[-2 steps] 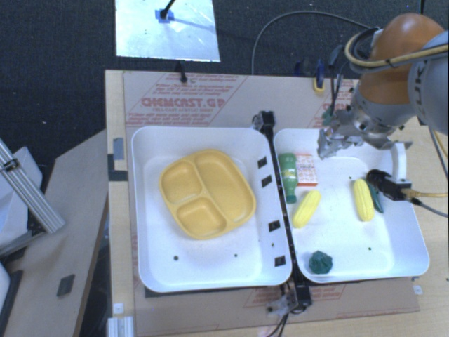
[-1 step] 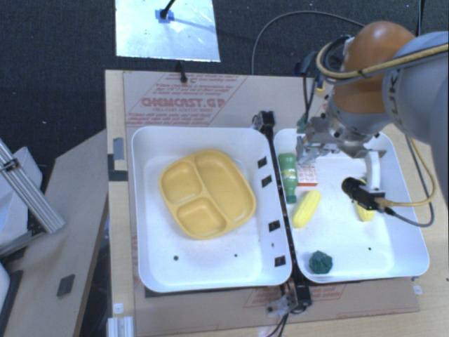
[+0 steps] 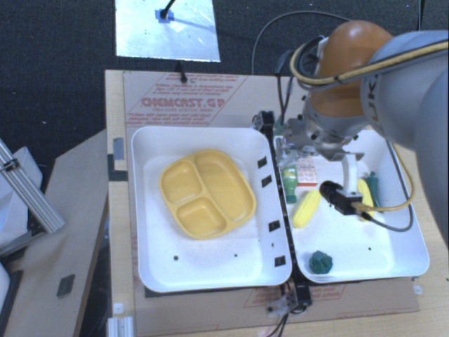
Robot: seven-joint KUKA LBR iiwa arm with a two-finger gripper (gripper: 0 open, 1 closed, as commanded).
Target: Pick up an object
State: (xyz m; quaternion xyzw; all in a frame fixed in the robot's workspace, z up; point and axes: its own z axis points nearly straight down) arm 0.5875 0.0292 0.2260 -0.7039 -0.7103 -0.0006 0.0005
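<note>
Camera view: I see the gripper low over the right bin, near a green tube and a card; whether it is apart or together I cannot tell. A yellow piece lies beside the tube. A tray sits in the left bin.

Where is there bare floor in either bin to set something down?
Left bin: a bare strip along the near edge, in front of the yellow divided tray. Right bin: the near-right corner, right of the dark green ball. Its far half is crowded: yellow corn-like piece, green bottle, red-and-white card.
</note>
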